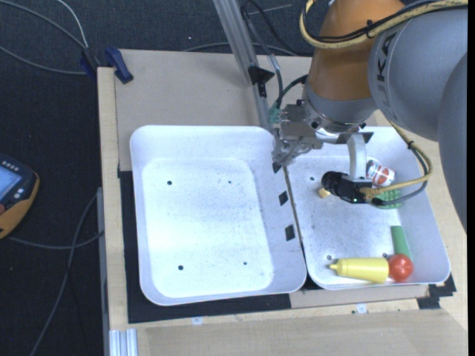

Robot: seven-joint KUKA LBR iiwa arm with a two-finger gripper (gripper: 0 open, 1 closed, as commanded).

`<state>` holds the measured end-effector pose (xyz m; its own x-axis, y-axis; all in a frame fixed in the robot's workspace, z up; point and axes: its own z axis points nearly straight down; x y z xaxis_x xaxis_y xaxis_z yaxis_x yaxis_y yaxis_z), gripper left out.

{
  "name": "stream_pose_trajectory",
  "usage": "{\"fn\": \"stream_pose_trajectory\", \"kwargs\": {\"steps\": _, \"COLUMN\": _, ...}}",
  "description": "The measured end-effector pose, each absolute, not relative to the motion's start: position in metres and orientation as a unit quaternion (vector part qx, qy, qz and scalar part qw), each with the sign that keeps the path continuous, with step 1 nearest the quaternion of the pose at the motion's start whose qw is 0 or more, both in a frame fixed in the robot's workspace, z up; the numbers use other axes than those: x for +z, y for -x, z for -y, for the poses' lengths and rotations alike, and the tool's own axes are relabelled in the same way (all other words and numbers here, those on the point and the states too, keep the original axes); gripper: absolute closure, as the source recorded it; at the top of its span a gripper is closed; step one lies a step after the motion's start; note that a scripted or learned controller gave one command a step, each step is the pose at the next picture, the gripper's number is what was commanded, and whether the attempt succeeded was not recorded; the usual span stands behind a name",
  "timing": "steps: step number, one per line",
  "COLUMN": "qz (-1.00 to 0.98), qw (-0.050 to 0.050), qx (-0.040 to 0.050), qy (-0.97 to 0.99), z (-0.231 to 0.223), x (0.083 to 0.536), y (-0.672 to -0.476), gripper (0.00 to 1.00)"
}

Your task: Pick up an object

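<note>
Camera view on my end: the gripper (pixel 280 160) hangs over the seam between the left bin (pixel 141 148) and the right bin (pixel 439 256), up near their far end. Honestly can't tell if it's open or closed from this angle. The pickable stuff is all in the right bin. A yellow bottle (pixel 361 269) lies touching a red ball (pixel 401 267) at the near edge. A green stick (pixel 400 239) is just beyond them, and a red-and-white piece (pixel 381 173) sits farther back.

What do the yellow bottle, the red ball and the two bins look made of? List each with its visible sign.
Yellow bottle: likely plastic, smooth, slightly glossy, uniform colour, moulded nozzle. Red ball: plastic or rubber, smooth with a faint highlight; cannot tell which. Left bin and right bin: seemingly thin white plastic, with rounded moulded rims and speckled matte floors.
</note>
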<state>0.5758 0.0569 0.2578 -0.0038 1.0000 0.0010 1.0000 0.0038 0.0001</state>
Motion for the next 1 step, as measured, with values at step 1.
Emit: {"fn": "stream_pose_trajectory", "kwargs": {"steps": 1, "qz": 0.708, "qw": 0.001, "qx": 0.0002, "qy": 0.706, "z": -0.0968, "x": 0.2416, "y": -0.5908, "gripper": 1.0}}
